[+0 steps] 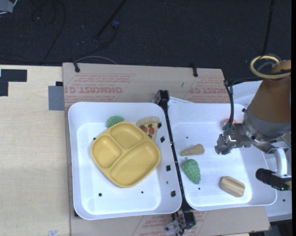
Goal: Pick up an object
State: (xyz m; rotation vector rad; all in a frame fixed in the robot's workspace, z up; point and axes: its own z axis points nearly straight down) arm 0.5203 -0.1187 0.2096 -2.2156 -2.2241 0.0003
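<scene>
In the right bin (206, 117) lie three objects: a tan wedge-shaped piece (192, 150) near the middle, a bunch of green grapes (191, 170) just below it, and a brown bread roll (231, 186) toward the front right. My gripper (225, 145) hangs over the right side of this bin, to the right of the tan wedge and above the bread roll. Nothing shows between its fingers. The left bin (84, 195) holds a yellow divided plate (125, 153), a pizza slice (148, 127) at the plate's far right rim, and a small green item (115, 120) at its far left rim.
A black divider (170, 151) with clamps runs between the two bins. Brown cardboard (138, 85) lies under both bins. The arm's grey and orange body (271, 102) stands over the right bin's right edge, with a black cable (231, 102) beside it.
</scene>
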